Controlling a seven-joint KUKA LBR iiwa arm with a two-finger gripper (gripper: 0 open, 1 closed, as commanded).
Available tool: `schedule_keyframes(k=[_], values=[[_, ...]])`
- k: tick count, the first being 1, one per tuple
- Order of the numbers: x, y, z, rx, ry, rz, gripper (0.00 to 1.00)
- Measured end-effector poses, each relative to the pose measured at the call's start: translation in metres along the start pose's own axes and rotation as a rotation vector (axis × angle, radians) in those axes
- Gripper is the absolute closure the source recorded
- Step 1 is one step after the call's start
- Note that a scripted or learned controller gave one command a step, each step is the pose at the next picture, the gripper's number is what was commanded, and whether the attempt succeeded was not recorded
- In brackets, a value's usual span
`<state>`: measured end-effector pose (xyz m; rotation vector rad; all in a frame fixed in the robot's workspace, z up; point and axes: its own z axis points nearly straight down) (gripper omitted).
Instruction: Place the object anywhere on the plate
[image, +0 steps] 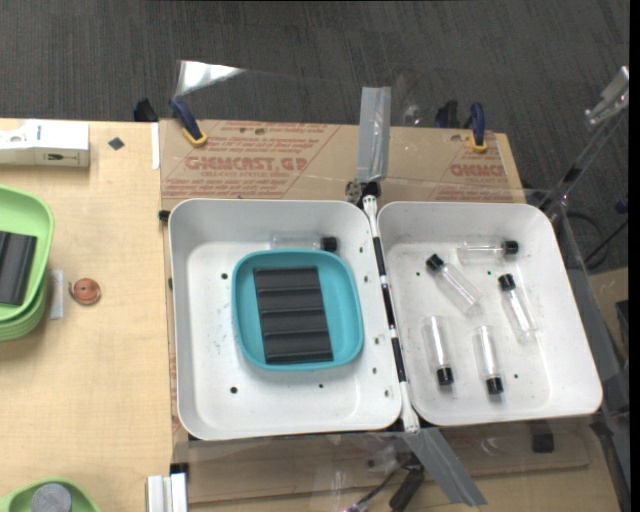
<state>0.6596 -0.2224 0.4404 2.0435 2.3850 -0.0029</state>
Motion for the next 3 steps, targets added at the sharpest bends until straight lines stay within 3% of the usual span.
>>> schedule_keyframes(k=[3], values=[[0.0005, 0.0003, 0.0001, 0.0, 0.0, -0.001, 0.0]])
